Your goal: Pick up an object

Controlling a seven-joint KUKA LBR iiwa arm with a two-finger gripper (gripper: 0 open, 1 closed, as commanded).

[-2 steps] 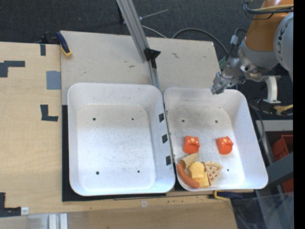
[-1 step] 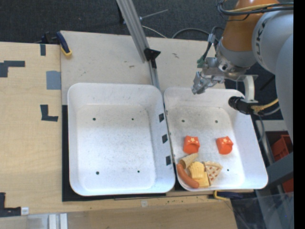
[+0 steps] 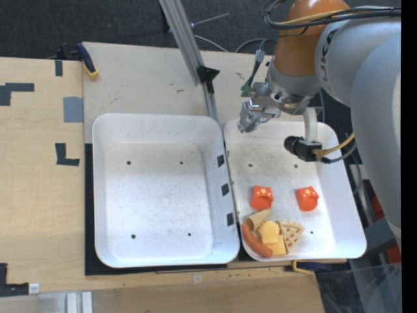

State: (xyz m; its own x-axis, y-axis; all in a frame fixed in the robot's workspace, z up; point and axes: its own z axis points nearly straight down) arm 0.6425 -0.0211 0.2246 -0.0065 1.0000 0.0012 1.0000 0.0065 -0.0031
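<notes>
The end effector (image 3: 248, 124) hung over the far left corner of the right bin (image 3: 339, 230), close to the rim shared with the left bin (image 3: 104, 175); its fingers pointed down and nothing was visible between them, but whether they were spread or closed could not be told at this resolution. All candidate objects lay well apart from the end effector, toward the near side of the right bin. Nearest to the end effector was an orange block (image 3: 261, 197), almost straight below it in the view. A second orange block (image 3: 307, 198) sat beside the first, farther to the right. Beyond these, at the near rim, a cluster of toy food rested together: a cone (image 3: 257, 220), a yellow wedge (image 3: 272, 237), a pizza slice (image 3: 292, 233) and a sausage (image 3: 256, 241), touching or overlapping one another. The left bin lay to the end effector's left on the desk (image 3: 39, 194).
</notes>
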